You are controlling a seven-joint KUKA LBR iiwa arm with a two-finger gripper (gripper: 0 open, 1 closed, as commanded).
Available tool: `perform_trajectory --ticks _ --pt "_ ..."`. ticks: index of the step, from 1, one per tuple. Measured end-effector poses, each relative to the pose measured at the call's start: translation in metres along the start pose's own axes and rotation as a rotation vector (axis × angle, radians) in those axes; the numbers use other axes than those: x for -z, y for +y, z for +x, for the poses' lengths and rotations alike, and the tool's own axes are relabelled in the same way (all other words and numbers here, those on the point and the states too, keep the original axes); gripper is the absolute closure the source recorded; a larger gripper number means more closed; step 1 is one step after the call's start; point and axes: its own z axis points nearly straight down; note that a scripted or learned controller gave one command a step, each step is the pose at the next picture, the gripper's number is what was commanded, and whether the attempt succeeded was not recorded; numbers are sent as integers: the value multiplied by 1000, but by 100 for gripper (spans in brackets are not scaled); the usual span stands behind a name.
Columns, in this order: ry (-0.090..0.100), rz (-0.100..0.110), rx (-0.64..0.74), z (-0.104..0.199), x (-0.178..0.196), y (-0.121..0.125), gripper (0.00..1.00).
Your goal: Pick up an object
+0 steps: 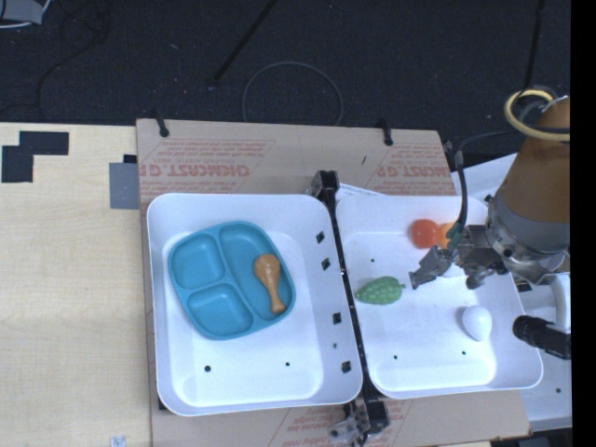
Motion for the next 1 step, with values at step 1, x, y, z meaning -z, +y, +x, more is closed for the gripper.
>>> perform_trajectory --ticks 1 --pt "-1 -10 2 0 6 2 0"
